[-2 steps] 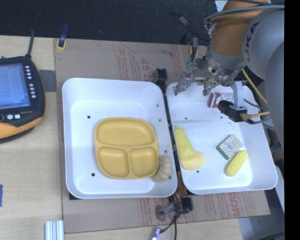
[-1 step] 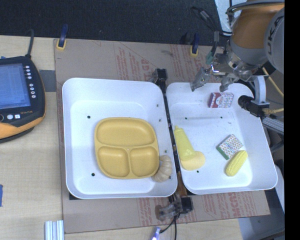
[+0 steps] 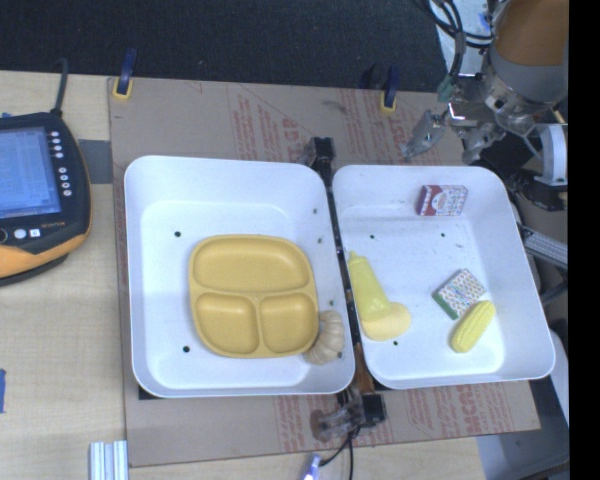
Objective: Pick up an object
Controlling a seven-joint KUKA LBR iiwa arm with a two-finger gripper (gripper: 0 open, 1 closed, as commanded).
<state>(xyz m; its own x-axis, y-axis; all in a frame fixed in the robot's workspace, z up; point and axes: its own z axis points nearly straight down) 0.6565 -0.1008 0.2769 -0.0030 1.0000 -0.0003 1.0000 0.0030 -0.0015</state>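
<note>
- The gripper (image 3: pixel 447 138) is hanging above the far edge of the right bin (image 3: pixel 500 368), at the top right of the view, with the grey arm (image 3: pixel 525 28) and its orange band rising behind it.
- Its fingers are standing wide apart with nothing between them; one finger (image 3: pixel 420 136) is pointing down and to the left, the other sitting beside it toward the right.
- The gripper is touching none of the objects; the nearest is a small red and white box (image 3: pixel 441 200), lying just below it near the far wall of the right bin.
- A yellow bottle (image 3: pixel 373 298) is lying along the left wall of the right bin, its wide end pointing toward the near side.
- A small green and white packet (image 3: pixel 459 292) is lying tilted near the right wall, with a yellow corn cob (image 3: pixel 472 326) just beside it on the near side, the two touching or almost so.
- The left bin (image 3: pixel 150 268) is holding a yellow divided tray (image 3: pixel 252 295) lying flat in its middle.
- A pale, lumpy thing (image 3: pixel 328 338) is sitting at the tray's near right corner, against the bin's right wall; what it is, I cannot tell.
- A tablet (image 3: pixel 25 193) with an orange rim is lying on the bench to the left of both bins, well apart from them.
</note>
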